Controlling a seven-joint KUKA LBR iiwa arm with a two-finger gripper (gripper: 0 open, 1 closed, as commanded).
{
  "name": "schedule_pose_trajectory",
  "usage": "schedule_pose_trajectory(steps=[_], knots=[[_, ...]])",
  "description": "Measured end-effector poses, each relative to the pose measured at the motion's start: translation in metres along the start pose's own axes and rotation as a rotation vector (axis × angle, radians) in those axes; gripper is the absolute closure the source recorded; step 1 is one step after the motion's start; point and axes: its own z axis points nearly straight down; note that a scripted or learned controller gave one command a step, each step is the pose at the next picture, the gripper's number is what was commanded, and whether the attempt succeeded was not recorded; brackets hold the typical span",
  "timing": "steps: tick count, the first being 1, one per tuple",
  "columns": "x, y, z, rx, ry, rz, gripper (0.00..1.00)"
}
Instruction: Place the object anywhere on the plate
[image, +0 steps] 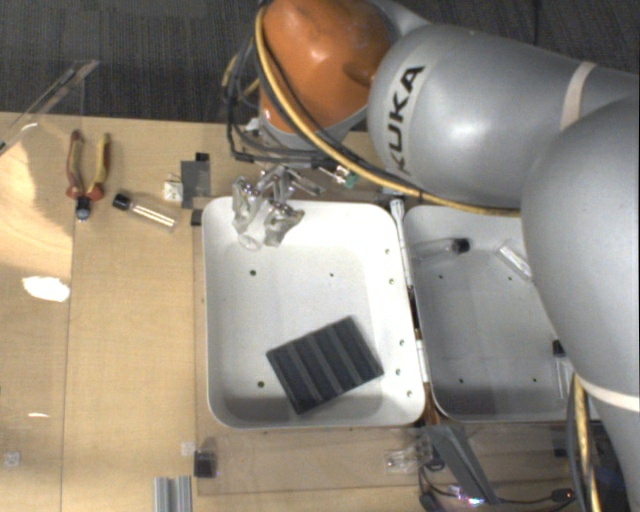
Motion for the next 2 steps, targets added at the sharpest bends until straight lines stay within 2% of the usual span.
schedule_pose_trajectory(steps=[1, 2], knots=[[0.004, -0.003, 0.006, 0.002, -0.001, -0.143, 1.0], [0.0, 0.0, -0.011, 0.0, -0.001, 0.009, 1.0]])
